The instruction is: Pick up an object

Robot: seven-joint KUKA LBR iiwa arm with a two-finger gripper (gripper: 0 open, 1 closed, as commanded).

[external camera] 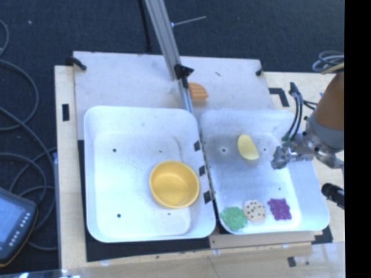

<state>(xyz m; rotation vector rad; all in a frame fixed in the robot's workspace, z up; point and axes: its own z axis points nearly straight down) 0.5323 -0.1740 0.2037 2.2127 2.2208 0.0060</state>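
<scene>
My gripper (pixel 280 157) hangs over the right side of the right bin (pixel 301 213), coming in from the right edge below the orange band of the arm. A yellow oval piece (pixel 248 147) lies in that bin, a short way to the gripper's left and apart from it. Along the bin's front edge sit a green leafy piece (pixel 233 218), a round spotted cookie (pixel 254 211) and a purple cluster (pixel 280 208). A yellow bowl (pixel 174 183) stands in the left bin (pixel 110 155). Nothing shows between the gripper's fingers.
A slanted metal pole (pixel 165 39) runs from the top down to the divide between the bins. An orange object (pixel 197 91) lies on the bench behind the bins. Cables and a tablet (pixel 13 225) sit on the floor at left.
</scene>
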